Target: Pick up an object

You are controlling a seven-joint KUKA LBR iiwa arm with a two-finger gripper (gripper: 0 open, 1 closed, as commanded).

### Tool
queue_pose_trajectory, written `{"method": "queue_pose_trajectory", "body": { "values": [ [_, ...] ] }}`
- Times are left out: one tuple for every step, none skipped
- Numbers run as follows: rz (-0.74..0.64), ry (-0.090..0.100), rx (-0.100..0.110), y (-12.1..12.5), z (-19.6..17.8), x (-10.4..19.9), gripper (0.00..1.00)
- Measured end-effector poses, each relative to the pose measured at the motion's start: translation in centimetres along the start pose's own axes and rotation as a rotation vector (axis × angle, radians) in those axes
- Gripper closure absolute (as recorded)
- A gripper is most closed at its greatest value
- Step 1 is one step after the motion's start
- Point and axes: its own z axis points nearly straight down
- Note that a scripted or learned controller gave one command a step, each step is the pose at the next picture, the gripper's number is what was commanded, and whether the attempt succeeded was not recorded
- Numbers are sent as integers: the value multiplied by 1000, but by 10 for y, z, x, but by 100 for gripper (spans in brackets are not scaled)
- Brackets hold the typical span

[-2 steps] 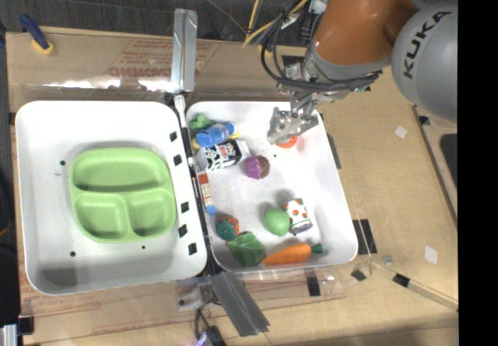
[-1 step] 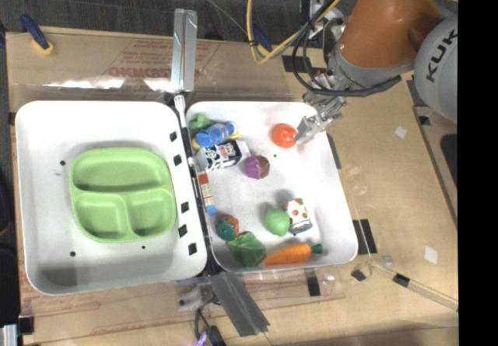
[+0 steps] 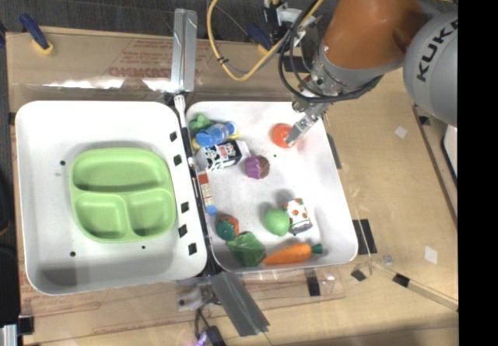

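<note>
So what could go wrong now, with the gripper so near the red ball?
The gripper sits at the red ball, near the bin's far wall. The round ball may roll away when pushed, so a grasp could miss. Going lower, the fingers might also press against the bin floor beside the ball.

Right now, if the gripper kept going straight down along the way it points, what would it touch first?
Most likely the small red-orange ball: the gripper slants down and leftward right beside it in the right bin. Their height difference is unclear, so it may instead graze past onto the bin floor.
</note>
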Motion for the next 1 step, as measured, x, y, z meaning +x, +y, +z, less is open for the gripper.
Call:
{"method": "queue_pose_trajectory", "body": {
  "values": [
    [-425,-1,1,9,62,14,100]
  ]
}}
